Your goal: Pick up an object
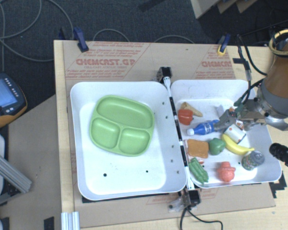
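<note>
The right bin (201, 91) holds several toy items. A blue bottle (204, 127) lies on its side in the middle. Beside it are a red tomato (185, 116), a tan wedge (196, 110), an orange slab (198, 148), a green pepper (216, 146), a yellow banana (238, 146), a white and red block (235, 132), a red strawberry (225, 171), a green pod (198, 170) and a dark can (252, 160). My gripper (229, 118) hangs low over the bin's right half, just right of the bottle's cap and above the white block.
The left bin (86, 176) bears a green divided plate (121, 125). A black clamp (164, 73) sits at the far end of the wall between the bins. The arm (278, 87) comes in over the right bin's right rim. Cables trail at the far right.
</note>
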